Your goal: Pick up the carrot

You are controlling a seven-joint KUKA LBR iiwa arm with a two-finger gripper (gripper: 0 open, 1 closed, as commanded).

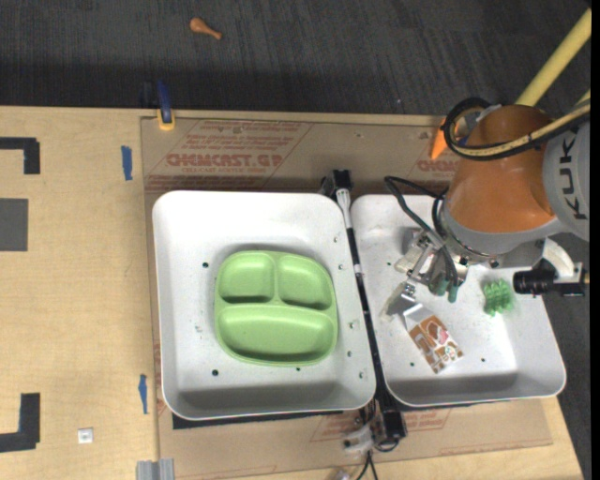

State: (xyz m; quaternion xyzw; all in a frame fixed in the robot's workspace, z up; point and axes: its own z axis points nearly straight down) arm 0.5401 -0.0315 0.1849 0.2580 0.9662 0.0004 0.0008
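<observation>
Over the right bin (534,375): my gripper (420,277), low above the bin's left half, wrist tilted toward the divider
Grip: I cannot tell whether it is spread or pressed together; nothing shows pinched in it
Carrot: I cannot place it for sure; two orange candidates, neither inside a bin
Orange wedge (438,143): beyond the bin's far rim, just beside my orange band and partly hidden by it; it lies up and slightly right of the gripper; long axis unreadable
Orange bit (205,28): on the dark floor, well apart, far up and left; long axis slanting down to the right; probably out of reach
Card (436,342): just below the gripper, flat on the bin floor
Green piece (498,297): to the right, near my wrist
Left bin (178,281): holds a green plate (277,307); not in my way
Obstacle: my own arm covers the bin's far part; a carrot could lie under it
</observation>
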